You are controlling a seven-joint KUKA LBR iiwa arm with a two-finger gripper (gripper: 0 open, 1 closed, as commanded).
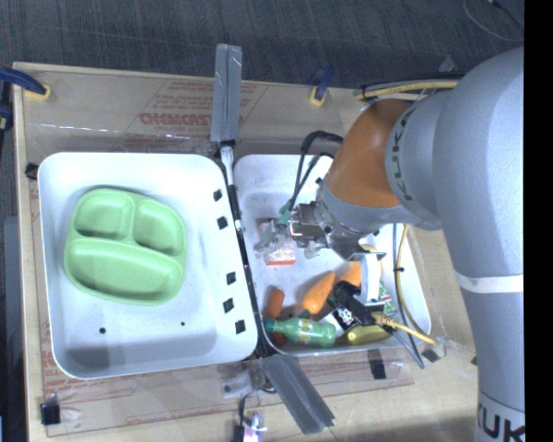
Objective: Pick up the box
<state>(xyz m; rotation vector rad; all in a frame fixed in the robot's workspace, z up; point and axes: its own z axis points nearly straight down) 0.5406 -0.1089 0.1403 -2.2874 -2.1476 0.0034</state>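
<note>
My gripper (pixel 278 233) is low over the right bin (pixel 258 178), can't tell if it's open or holding anything. Box (pixel 279 259), small, white and red, lies just beside it. Carrots (pixel 315 291) near the front.

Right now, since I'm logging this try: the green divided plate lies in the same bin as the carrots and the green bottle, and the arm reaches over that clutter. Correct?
No. The camera view shows the green divided plate in the view's left bin; the carrots and green bottle lie in the right bin. The arm does reach over that clutter.
</note>
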